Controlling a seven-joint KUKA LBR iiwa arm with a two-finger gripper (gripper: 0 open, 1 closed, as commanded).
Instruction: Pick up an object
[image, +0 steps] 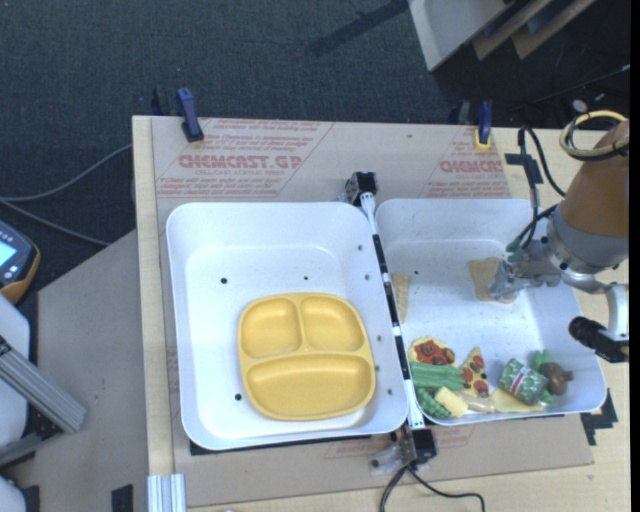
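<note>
My gripper (503, 287) is low in the right bin (440, 232), near its middle right, reaching in from the right. Its tip rests at the right edge of a flat tan piece (484, 274) lying on the bin floor. Along the bin's front edge lies a cluster of toy food: a pizza slice (432, 352), green beans (433, 377), a second pizza slice (474, 371), a yellow piece (450, 403), a green can (519, 378), broccoli (543, 361) and a small brown item (557, 378). The cluster lies well in front of the gripper, apart from it.
The left bin (200, 250) holds a yellow divided plate (305, 355). A small tan scrap (400, 292) lies against the right bin's left wall. Clamps (187, 113) grip the bench's back edge, and cables run at the right beside the arm.
</note>
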